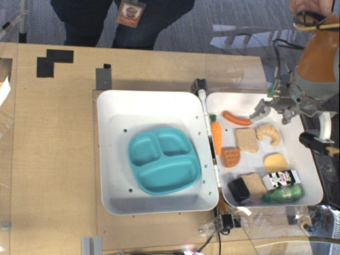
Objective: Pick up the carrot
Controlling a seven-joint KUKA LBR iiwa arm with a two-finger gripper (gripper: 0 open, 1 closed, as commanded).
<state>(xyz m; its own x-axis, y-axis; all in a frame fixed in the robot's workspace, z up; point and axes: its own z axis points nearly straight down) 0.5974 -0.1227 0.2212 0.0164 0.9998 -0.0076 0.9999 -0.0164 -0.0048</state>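
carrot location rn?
The carrot lies in the right bin, against its left wall by the divider between the bins, below-left of the sausage and above the orange waffle piece.

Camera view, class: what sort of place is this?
Probably a robotics lab. A robot arm reaches over a bench with two white bins, toy food such as a carrot, and a badge-wearing person watching.
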